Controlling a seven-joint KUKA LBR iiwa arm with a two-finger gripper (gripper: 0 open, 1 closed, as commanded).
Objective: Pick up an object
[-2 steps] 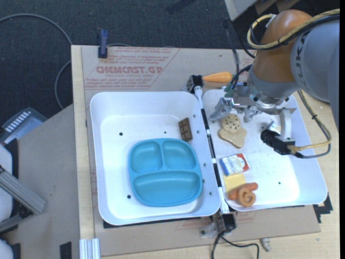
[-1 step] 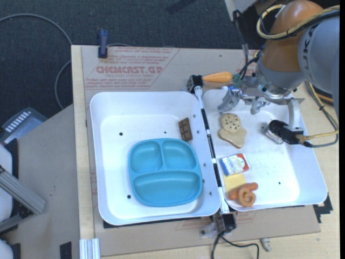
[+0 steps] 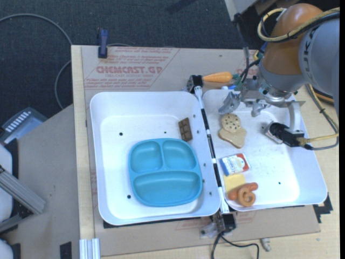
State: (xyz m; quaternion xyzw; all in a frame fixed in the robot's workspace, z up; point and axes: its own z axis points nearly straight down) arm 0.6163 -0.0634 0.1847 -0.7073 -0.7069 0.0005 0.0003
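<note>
Cookie [image 3: 232, 129] lies flat near the top left of the right bin [image 3: 302, 196], just under the hand [image 3: 241, 102]; looks light, stiff and crumbly, so it probably wants a gentle pinch across its narrow middle. Hand hovers with fingers apart, nothing between them. Further down the same bin sit a small carton [image 3: 235, 164], a yellow block [image 3: 234, 182] and a pretzel [image 3: 245, 194]; left bin [image 3: 108, 144] has a blue plate [image 3: 164, 171] and a chocolate piece [image 3: 185, 129].

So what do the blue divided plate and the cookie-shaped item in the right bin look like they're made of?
Blue divided plate: probably moulded plastic; uniform colour, soft sheen, rounded compartment ridges. Cookie-shaped item: likely a plastic or rubber toy food; flat tan surface with dark spots, matte look. Too small to be sure which.
</note>
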